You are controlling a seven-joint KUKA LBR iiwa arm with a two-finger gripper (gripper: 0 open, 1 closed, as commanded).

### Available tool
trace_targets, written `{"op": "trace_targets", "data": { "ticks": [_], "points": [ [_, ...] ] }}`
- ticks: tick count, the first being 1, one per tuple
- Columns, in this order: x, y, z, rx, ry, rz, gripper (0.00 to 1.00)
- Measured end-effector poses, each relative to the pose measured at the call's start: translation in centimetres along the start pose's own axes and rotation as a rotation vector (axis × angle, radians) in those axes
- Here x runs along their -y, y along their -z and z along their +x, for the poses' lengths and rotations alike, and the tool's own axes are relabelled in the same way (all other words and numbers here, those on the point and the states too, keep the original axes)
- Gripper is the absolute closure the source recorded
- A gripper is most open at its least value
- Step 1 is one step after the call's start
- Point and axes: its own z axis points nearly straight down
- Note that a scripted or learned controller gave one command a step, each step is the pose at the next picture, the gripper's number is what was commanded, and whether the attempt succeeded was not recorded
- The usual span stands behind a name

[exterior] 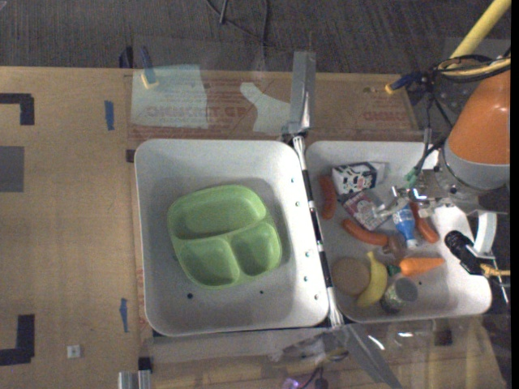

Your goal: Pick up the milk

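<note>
I see the milk [355, 178] lying up-left of the end effector [403, 203]; long axis left-right; can't tell its grip state

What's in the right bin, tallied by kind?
Milk carton: 1
Sausages: 3
Carrot: 1
Banana: 1
Round brown item, maybe a cookie: 1
Can: 1
Blue bottle: 1
Clear wrapper or bag: 1
Total: 10, though the clutter near the end effector is hard to separate.
</note>
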Motion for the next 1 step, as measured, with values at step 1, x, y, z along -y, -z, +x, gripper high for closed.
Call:
{"op": "trace_targets", "data": {
  "ticks": [1],
  "points": [
    [-6.87, -4.92, 4.91, 0.000, 0.044, -0.001, 0.00]
  ]
}}
